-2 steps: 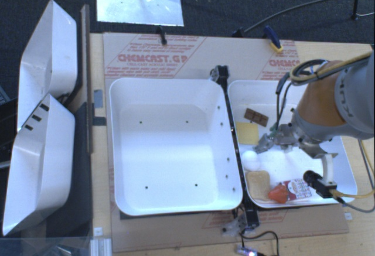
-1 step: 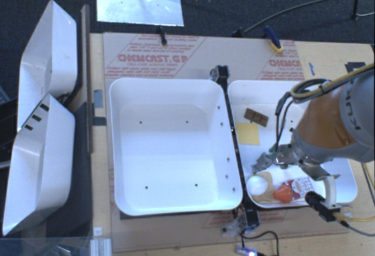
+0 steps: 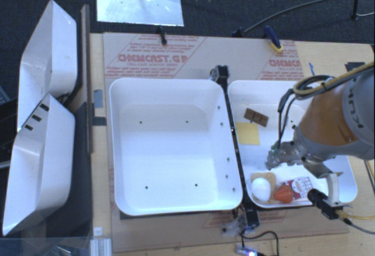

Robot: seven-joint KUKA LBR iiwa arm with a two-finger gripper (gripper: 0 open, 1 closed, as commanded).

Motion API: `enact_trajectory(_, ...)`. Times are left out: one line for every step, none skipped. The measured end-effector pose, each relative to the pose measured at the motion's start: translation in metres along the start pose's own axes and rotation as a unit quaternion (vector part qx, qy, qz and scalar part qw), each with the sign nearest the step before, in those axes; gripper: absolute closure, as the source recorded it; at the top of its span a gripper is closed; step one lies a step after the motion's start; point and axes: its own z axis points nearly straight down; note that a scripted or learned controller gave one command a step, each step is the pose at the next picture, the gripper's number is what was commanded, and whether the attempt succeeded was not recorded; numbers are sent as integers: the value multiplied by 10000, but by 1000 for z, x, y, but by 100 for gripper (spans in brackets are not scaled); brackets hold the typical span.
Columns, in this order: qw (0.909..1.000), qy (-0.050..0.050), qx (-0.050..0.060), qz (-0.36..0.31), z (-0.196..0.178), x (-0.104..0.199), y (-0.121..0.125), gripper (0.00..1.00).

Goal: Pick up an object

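The right bin [image 3: 258, 92] holds several small items. A brown block [image 3: 256, 116] lies near its back, and a flat yellow square [image 3: 248, 133] sits just in front of that. At the front lie a white egg-shaped object [image 3: 261, 190] on a tan piece [image 3: 266, 178], a red object [image 3: 283, 193] and a red-and-white packet [image 3: 302, 185]. My gripper [image 3: 278, 159] hangs low over the middle of this bin, right of the yellow square and just behind the egg shape. The orange wrist band [image 3: 328, 120] hides the bin floor behind it.
The left bin [image 3: 126, 132] is next to the right one, with a black divider rail [image 3: 232, 132] between them. Two spare white bins [image 3: 41, 132] lean at the far left. Cables [image 3: 304, 86] loop near the arm, and a blue-yellow clamp [image 3: 273, 38] sits at the bench's back edge.
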Motion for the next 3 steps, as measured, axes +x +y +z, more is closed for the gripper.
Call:
enact_trajectory(10000, 1, 3, 1, 0, 0, 0, 0)
enact_trajectory(10000, 1, 3, 1, 0, 0, 0, 0)
enact_trajectory(9997, 3, 15, 231, 12, 10, 35, 0)
